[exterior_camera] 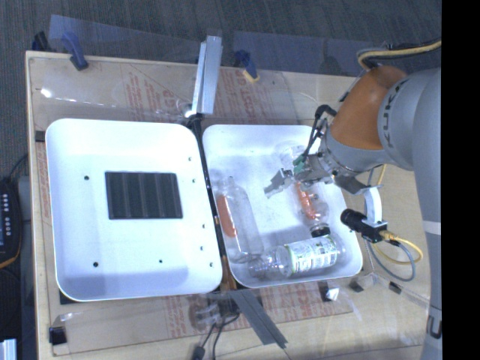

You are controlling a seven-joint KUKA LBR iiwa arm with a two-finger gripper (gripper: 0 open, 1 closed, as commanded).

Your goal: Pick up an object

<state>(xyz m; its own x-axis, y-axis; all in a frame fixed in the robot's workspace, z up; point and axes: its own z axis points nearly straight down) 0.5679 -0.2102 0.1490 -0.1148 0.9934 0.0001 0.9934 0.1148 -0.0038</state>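
While over the right bin (225,145), claw (283,180) seemingly touches nothing.

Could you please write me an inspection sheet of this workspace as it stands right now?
Surface: wooden bench under clear sheeting; two white bins side by side.
Job's things: right bin holds a clear bottle with an orange part along its left wall, a labelled bottle lying at the front, and a clear orange-tinted item below the gripper.
Clutter: left bin has a dark ribbed panel in its floor.
Grippers: gripper over the right bin's far right part; finger state unclear, nothing seen held.
Cables: yellow cable loops at bench right; black cables at front edge.
Surroundings: dark carpet; blue clamps at back edge.
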